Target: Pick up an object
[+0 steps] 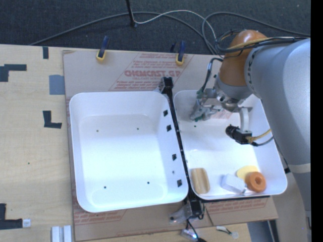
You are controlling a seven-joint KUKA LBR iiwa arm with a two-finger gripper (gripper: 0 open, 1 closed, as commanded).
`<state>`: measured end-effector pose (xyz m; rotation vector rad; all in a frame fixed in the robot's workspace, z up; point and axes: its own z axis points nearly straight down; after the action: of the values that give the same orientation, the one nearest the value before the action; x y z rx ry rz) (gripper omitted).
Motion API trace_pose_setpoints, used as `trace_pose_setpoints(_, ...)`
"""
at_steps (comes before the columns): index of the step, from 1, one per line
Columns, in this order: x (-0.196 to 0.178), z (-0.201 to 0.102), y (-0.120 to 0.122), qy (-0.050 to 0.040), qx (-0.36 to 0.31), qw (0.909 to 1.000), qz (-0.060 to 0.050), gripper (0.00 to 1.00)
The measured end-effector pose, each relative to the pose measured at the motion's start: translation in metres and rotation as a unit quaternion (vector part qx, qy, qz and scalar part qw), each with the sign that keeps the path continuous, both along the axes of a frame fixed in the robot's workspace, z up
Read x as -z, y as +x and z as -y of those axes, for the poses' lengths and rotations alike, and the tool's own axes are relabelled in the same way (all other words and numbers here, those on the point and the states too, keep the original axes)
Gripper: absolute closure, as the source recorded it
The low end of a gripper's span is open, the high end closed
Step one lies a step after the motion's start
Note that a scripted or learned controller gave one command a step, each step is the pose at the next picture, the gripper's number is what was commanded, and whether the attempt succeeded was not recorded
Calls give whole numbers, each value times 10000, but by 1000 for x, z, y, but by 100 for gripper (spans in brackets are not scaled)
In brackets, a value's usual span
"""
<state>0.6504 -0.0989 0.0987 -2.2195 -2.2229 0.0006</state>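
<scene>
My gripper [201, 111] hangs low over the far left part of the right bin [217, 145], close to its back wall. A small greenish bit shows at its tip, too small to identify. Along the bin's near edge lie a tan wooden block [200, 180], a pale grey-white piece [232, 184] and an orange ring [257, 182] resting against a yellow round piece [246, 173]. All of these lie well apart from the gripper, toward the front of the bin.
The left bin [81, 135] stands beside the right one, with a black divider rail [174, 140] between them. A black connector and cable [241, 134] hang from the wrist over the right bin. Two clamps [102, 51] hold the cardboard at the back.
</scene>
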Motion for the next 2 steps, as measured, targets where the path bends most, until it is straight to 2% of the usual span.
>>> trace_pose_setpoints(1,-44,-4,5,0,3,10000,18,100)
trace_pose_setpoints(2,-104,-11,7,0,2,10000,28,100)
